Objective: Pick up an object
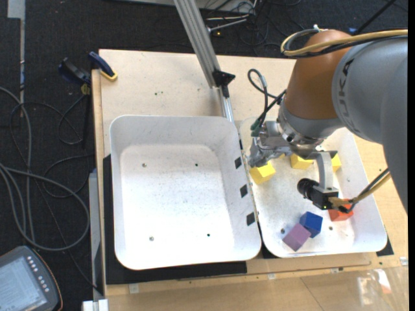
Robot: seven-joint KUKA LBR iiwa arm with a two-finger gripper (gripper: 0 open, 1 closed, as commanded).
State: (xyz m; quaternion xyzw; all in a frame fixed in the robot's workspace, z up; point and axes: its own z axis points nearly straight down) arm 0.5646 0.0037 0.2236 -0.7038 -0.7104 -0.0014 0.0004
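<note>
One yellow block sits right under the claw

One yellow block (pixel 262 172) lies at the right bin's (pixel 363 241) left edge, directly below the claw (pixel 264 153), near-touching it. Whether the claw is apart or together I cannot tell. Purple block (pixel 297 237) and blue block (pixel 312 222) lie nearer, rightward.

the grey arm (pixel 369 83) reaches in from the right edge of the view, its thick last link slanting down and to the left. an orange band (pixel 314 63) wraps the link just above the wrist. below the band the wrist (pixel 305 125) points downward over the near-left part of the right-hand bin. the gripper (pixel 262 153) hangs at its lower left end, low and close to that bin's left edge.
</note>
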